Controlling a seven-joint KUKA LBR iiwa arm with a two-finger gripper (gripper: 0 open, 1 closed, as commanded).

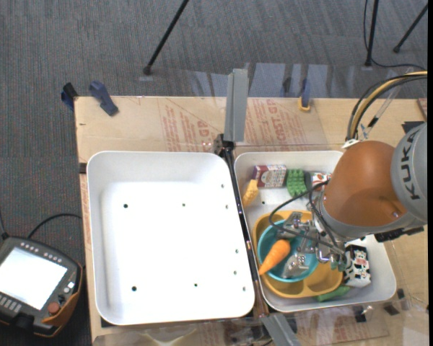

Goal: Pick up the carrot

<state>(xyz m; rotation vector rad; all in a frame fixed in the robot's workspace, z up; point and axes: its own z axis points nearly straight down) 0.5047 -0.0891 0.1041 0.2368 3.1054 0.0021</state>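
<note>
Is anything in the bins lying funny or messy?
A little. The carrot lies tilted across the rim of the blue bowl, its tip poking out over the yellow plate. The right bin is crowded with toys.

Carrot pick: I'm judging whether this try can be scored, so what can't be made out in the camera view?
- Gripper: a metal tangle over the teal bowl; its state is unreadable.
- Carrot: whether anything touches it, too small.
- Yellow plate: partly covered by bowl and gripper.
- Green block and neighbours: partly hidden by the arm's orange band.
</note>
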